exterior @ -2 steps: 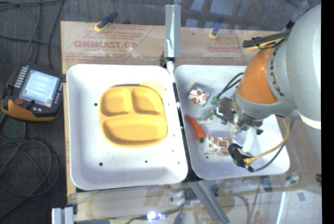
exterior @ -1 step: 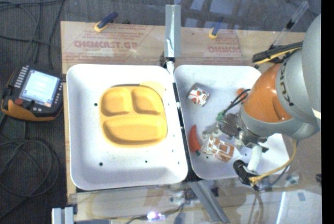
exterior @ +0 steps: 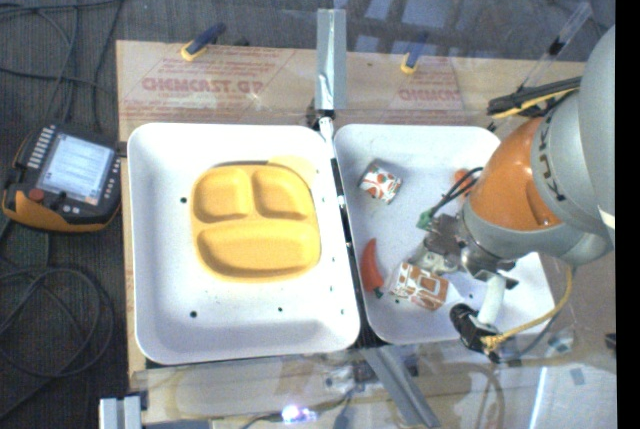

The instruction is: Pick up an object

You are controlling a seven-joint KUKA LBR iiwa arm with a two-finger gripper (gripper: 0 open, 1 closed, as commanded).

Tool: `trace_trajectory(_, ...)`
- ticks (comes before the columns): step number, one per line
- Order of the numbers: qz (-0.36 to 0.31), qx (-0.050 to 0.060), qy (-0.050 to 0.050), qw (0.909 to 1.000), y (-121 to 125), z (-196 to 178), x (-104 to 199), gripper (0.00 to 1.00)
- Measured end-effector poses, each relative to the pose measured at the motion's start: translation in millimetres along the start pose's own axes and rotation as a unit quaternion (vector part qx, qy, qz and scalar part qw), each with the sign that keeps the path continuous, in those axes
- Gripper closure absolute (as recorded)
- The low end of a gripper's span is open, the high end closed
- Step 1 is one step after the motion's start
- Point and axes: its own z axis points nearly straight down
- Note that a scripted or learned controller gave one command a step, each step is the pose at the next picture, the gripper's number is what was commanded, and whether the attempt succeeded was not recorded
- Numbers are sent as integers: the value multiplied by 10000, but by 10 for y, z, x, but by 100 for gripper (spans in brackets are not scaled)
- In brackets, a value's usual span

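In the right bin (exterior: pixel 440 142) lie a small crumpled red-and-white packet (exterior: pixel 380 183), a thin red pepper-like piece (exterior: pixel 370 263) near the left wall, and a red-and-white patterned box (exterior: pixel 420 287). My gripper (exterior: pixel 437 255) hangs low over the upper right part of that patterned box, touching or nearly touching it. The arm's orange band (exterior: pixel 512 189) sits just above and to the right. A small orange item (exterior: pixel 461 178) peeks out from under the arm's edge.
The left bin (exterior: pixel 160 317) holds a yellow compartment tray (exterior: pixel 257 220). A raised wall runs between the two bins (exterior: pixel 345 237). A black and yellow cable (exterior: pixel 480 332) hangs from the wrist over the right bin's front. A teach pendant (exterior: pixel 65 179) lies off the bench at left.
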Motion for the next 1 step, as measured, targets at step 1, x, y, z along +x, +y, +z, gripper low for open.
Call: trace_trajectory(1, 1063, 73, -65, 9943, 875, -827, 920, 100)
